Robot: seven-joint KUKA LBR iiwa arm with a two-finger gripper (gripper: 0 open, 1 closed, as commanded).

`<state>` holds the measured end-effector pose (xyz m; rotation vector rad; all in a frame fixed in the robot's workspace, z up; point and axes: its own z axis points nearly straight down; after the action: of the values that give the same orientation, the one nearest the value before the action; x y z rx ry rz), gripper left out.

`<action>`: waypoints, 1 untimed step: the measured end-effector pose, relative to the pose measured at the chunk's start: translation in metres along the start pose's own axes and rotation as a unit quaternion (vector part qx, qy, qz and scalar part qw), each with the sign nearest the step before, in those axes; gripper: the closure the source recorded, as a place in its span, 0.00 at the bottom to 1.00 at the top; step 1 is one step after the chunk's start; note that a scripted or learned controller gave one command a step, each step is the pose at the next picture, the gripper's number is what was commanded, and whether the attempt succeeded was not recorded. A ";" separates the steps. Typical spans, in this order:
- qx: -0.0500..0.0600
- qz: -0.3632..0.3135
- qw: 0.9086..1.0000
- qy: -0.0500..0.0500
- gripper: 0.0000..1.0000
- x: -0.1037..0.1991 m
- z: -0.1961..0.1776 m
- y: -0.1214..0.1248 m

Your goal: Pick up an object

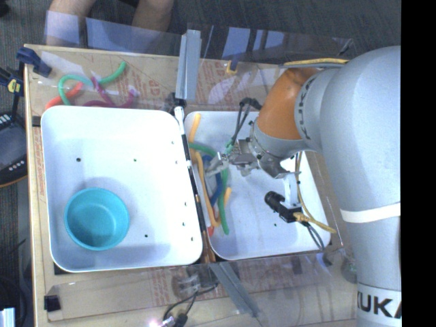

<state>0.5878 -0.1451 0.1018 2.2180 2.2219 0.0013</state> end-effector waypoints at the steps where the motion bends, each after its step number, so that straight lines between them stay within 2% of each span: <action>1: -0.002 -0.002 1.000 -0.002 1.00 0.000 -0.010 0.001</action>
<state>0.5884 -0.1450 0.1116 2.2112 2.2218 0.0021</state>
